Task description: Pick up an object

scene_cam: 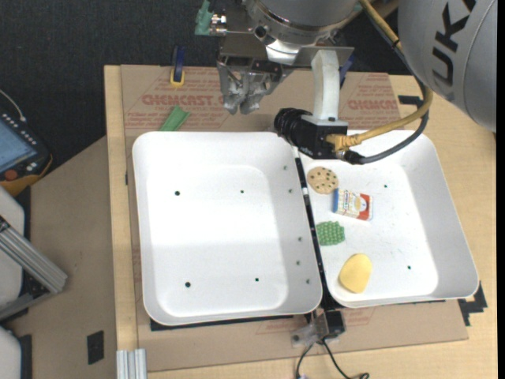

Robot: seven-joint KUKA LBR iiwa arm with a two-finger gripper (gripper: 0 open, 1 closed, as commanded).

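Hovering: gripper [246,93] above the bins' far edge, grip state unclear | nothing lifted | cookie [321,180], carton [352,204], lemon [356,272] lie in right bin [430,212]

A robotics lab: industrial arm [442,22] over two white bins [158,235] on a cardboard-topped bench [118,101], loose cables [387,133].

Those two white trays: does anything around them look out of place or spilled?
One thing: a green piece lies on the cardboard behind the left bin, outside both bins. The cookie, small packet, green mat and yellow lump sit inside the right bin.
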